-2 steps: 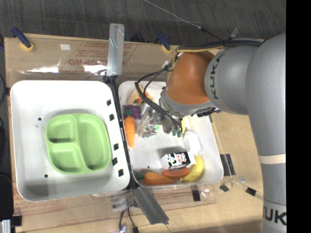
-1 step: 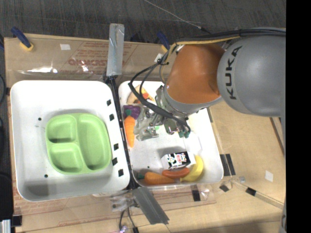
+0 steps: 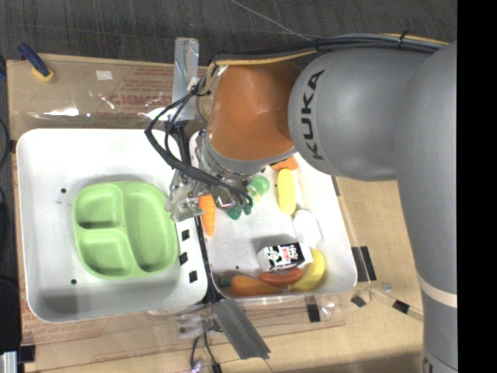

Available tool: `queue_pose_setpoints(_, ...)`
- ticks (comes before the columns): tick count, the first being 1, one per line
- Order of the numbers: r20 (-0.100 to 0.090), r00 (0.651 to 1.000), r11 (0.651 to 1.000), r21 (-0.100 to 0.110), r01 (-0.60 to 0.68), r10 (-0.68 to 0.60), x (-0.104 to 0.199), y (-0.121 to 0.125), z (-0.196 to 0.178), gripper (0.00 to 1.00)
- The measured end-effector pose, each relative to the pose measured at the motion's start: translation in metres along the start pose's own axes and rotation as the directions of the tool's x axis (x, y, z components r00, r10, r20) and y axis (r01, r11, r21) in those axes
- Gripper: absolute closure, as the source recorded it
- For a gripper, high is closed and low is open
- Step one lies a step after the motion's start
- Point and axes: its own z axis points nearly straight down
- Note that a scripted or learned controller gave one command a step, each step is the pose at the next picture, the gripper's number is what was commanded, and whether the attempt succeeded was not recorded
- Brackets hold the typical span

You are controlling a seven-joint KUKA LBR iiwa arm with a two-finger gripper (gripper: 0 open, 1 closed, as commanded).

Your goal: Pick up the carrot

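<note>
Big grey arm (image 3: 373,99) over two white bins (image 3: 31,169) on a wooden bench (image 3: 380,224), claw (image 3: 203,200) state untellable.

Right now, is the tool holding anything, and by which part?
It seems to hold the carrot by its upper end: the tool sits right on it, and the orange tip hangs below, over the wall between the bins. The arm hides the exact contact.

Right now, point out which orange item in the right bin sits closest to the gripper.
The small carrot, upright against the bin's left wall just below the gripper. The other orange item lies flat at the bin's near edge, beside the banana.
</note>
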Motion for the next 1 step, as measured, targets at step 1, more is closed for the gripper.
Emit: queue_pose_setpoints(1,0.003,1.000,1.000,0.003,0.002,-0.002,-0.0012,-0.0017,-0.0108,1.00)
